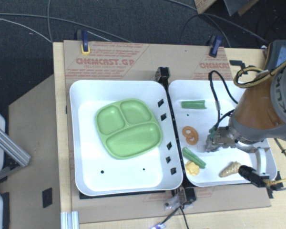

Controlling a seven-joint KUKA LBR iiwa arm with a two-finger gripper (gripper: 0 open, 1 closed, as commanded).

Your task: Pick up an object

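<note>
Robot hand low over the right bin, reaching for an object; nothing lifted yet.

Whether the hand is open or closed cannot be told. A pretzel lies just left of it, a green stick below-left, a beige cone below-right. Next it must settle on one piece.

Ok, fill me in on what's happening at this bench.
The arm reaches in from the right, and its gripper is low over the right bin, near the pretzel. Nothing shows between its fingers. Around it lie a green stick, a green bean, a yellow piece and a tan cone. The left bin holds a green divided plate.
</note>
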